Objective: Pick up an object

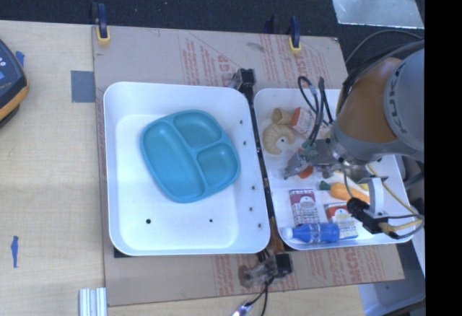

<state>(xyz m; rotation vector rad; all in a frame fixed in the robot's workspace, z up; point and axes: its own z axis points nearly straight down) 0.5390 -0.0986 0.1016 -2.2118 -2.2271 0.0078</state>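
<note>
Look at the right bin (268, 102) first: your arm (375, 109) reaches in from the right, and its gripper (303, 163) is down low among the clutter near the bin's middle. The metal parts there blur together with the objects beneath, so you cannot tell how the claw stands or whether anything is caught in it.

Just left of the gripper lies a tan, croissant-shaped toy (278, 138), with a small beige piece (276, 116) just above it. A small red-and-white carton (303, 120) sits near the black cables (312, 98) that hang off the wrist. Below the gripper you see a flat red-and-white packet (304, 208), and near the front rim a blue bottle-like object (316, 234) lying on its side. An orange carrot-like piece (345, 192) lies to the right of the packet.

In the left bin (180, 239) a blue divided plate (190, 154) rests flat, well apart from the gripper.
</note>
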